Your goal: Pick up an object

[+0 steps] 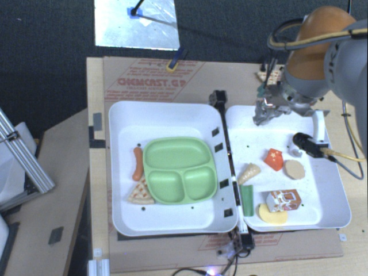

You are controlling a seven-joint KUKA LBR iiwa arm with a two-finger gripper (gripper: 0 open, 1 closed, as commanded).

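Camera view: grey arm w/ orange band (319,33) in from right, 2-finger gripper (265,115) hanging over far-left part of right shallow white bin (336,180), nothing between fingers; can't tell if they're apart or together at this res. Right bin contents: red wedge-shaped block (274,158) w/ round tan disc (295,169) just beside it, cream cone-shaped piece (249,172) near divider, green upright bar (246,199) below it, small red/white carton (283,199), yellow banana-like piece (271,214) touching carton's near side. All well apart from gripper. Left shallow white bin (123,128): green 3-compartment plastic tray (178,170), orange hot-dog-shaped toy (138,162) beside tray's left edge, tan waffle-pattern triangle (140,194) at tray's near-left corner.
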